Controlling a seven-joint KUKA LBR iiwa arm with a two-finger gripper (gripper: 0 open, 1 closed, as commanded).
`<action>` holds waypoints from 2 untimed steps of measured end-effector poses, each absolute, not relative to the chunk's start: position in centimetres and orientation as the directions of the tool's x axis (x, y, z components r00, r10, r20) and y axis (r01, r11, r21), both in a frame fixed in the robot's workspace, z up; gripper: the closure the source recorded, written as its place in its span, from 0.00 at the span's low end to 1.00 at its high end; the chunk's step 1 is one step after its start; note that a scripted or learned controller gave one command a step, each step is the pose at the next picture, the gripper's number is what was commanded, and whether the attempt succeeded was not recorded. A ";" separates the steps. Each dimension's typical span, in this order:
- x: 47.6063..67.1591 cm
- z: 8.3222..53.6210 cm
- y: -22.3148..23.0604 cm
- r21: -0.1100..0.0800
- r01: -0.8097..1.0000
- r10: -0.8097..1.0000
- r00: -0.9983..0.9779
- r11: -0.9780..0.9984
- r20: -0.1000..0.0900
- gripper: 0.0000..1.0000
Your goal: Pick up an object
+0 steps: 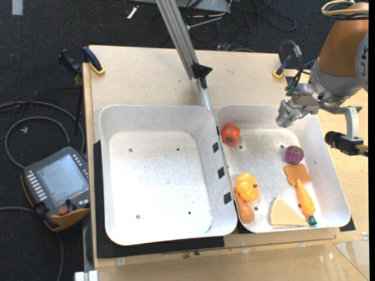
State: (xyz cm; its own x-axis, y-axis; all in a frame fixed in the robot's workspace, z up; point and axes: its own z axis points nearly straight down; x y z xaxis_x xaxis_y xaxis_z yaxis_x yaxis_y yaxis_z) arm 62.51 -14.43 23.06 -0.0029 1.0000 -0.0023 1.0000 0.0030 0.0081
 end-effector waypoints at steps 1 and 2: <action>62.6 25.2 -14.4 0.004 1.000 1.000 -0.003 0.003 -0.001 1.00; 62.8 25.9 -9.4 0.001 1.000 1.000 -0.008 0.008 0.002 1.00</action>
State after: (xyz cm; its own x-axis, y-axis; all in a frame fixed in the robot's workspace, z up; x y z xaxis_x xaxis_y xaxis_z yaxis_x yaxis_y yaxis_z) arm 62.76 -9.42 25.89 -0.0079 1.0000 0.0017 1.0000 0.0079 0.0011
